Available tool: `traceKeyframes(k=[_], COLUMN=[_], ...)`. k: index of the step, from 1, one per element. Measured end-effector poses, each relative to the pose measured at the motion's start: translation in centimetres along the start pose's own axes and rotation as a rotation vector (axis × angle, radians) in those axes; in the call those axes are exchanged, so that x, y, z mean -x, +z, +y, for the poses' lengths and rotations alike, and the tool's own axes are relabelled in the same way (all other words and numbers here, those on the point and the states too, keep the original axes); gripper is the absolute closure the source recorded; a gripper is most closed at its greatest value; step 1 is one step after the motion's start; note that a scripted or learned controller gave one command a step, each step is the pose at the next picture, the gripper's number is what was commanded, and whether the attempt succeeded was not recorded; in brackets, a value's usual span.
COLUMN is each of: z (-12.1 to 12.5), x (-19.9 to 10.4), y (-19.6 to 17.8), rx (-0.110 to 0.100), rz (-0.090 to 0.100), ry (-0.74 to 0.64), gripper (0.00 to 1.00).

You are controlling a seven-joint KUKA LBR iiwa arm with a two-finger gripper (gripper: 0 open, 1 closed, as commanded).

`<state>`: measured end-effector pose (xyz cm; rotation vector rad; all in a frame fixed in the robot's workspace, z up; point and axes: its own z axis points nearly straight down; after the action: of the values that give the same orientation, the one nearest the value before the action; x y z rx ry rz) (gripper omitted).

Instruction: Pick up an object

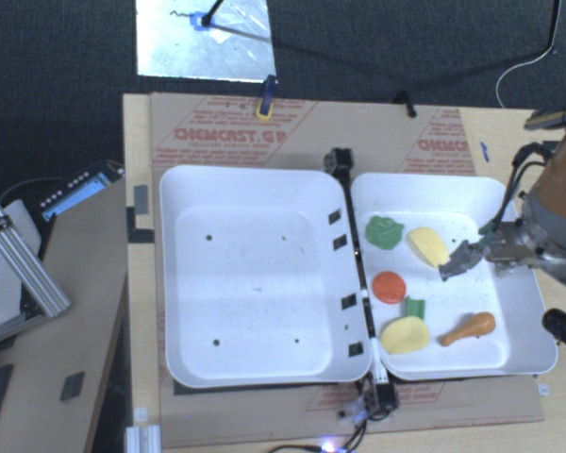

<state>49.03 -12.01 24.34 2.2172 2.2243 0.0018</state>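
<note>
While the gripper (456,262) hangs over the right bin (491,192), reaching in from the right edge, its dark tip sits just beside the lower right end of the pale yellow oval piece (428,246); whether it is open, closed or gripping anything cannot be told from this angle, and nothing is seen held. That yellow oval lies in the upper middle of the right bin, its long axis slanting from upper left to lower right. The green leafy piece (384,232) sits just to its left, near the divider between the bins. Below these rests the round orange-red piece (389,287), with a small green block (414,307) just beside its lower right. The flat yellow piece (405,334) lies near the bin's front left corner, its longer side running roughly left to right. The brown drumstick-shaped piece (468,327) lies toward the front right, long axis nearly level, its thick end pointing right and slightly up, its narrow end left. The objects crowd the right bin's left half; its upper right part near the arm has bare floor. The left bin (255,281) shows broad open floor.
</note>
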Motion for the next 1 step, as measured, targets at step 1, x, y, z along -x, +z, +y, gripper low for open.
traceKeyframes(k=[1], z=[0.12], x=[0.01], y=[-1.10], rx=[0.003], rz=[-0.001], ry=[-0.003], gripper=[1.00])
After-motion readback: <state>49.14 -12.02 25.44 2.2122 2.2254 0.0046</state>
